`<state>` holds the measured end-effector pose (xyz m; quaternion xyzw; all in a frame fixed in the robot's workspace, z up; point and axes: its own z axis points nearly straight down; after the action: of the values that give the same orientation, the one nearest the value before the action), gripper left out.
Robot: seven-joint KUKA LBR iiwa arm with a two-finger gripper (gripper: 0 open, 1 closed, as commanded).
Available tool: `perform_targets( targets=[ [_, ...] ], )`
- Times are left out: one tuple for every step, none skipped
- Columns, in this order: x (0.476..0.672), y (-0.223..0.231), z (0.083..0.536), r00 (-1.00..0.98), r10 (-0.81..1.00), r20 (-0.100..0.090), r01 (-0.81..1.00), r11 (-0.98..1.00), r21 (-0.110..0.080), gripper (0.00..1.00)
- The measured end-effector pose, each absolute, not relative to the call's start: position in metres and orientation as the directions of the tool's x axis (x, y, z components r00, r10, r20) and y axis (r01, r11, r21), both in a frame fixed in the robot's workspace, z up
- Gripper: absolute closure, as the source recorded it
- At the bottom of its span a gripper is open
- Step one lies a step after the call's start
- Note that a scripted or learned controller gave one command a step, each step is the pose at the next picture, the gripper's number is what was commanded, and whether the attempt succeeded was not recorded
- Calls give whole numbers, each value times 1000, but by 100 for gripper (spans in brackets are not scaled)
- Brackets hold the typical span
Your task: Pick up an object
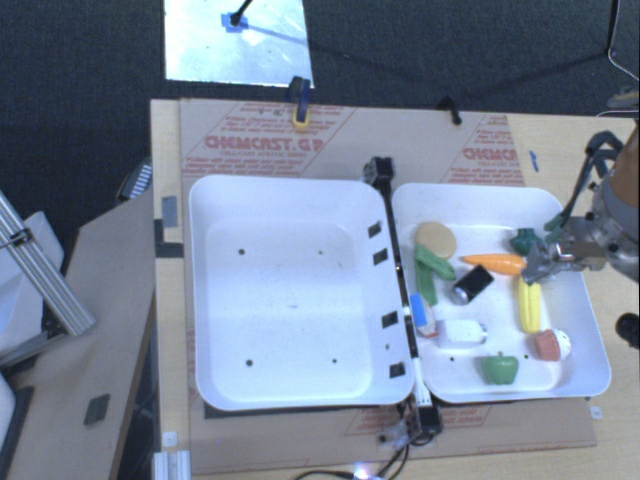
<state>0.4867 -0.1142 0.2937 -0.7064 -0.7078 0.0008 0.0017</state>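
Grey arm: mine, in from the right, wrist over the right bin's (575, 383) far right side.
Gripper (541, 264): low over the bin, near its right wall; whether it is apart or together, I cannot tell from this angle.
Nearest to it: yellow corn (529, 306) just below the tip, upright along the bin floor; orange carrot (494, 263) just to its left, lying crosswise; dark green piece (524, 240) just above-left, partly hidden by my wrist.
Holding: nothing seen in the gripper.
Further left: black block (473, 284) tilted, below the carrot; tan round (436, 238) near the far left corner; green pod (431, 271) under it, long and slanted.
By the divider: blue-and-white item (423, 318), too small to name; white block (463, 331) just beside it.
Near edge: green pepper (500, 368) by the front wall; pink-and-white lump (550, 345) to its right, below the corn.
Left bin (215, 208): white, touching the right bin along the middle clips.
Bench: pale wood with a printed cardboard sheet (260, 140) under both bins.
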Motion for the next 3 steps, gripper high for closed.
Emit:
perform_targets(
  targets=[
    [516,-175,349,2,1000,-5,1000,-2,9,100],
    [486,-161,317,0,1000,0,1000,0,-1,100],
    [487,-181,332,0,1000,-2,1000,0,4,100]
  ],
)
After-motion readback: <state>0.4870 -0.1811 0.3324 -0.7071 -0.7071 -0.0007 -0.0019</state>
